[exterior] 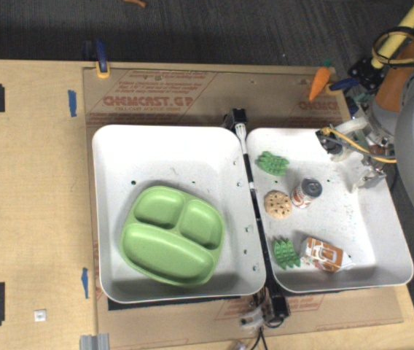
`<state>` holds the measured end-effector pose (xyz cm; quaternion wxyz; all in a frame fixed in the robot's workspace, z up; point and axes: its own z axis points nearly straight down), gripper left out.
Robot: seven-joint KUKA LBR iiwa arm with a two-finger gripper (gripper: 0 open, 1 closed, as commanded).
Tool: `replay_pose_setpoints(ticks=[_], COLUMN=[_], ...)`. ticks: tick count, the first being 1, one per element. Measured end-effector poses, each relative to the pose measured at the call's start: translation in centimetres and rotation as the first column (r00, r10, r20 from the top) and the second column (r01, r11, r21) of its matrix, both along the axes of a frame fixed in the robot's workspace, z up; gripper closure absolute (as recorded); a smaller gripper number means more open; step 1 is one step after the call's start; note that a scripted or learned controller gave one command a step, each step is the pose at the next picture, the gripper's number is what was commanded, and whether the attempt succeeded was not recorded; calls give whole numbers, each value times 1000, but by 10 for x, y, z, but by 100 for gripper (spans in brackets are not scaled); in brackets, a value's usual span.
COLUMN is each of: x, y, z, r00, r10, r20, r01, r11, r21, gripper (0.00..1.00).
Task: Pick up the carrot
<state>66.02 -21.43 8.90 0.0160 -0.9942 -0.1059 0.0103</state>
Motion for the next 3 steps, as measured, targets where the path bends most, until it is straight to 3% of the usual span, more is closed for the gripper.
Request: replay_pose_setpoints(ticks=[1, 3], x=[2, 3], y=[-1, 0], z=[10, 30], r00=[1000, 1000], r10=[3, 13], r20=[16, 15], r01=[-3, -13], r11=[1000, 1000], r21=[-12, -12], gripper=[100, 100])
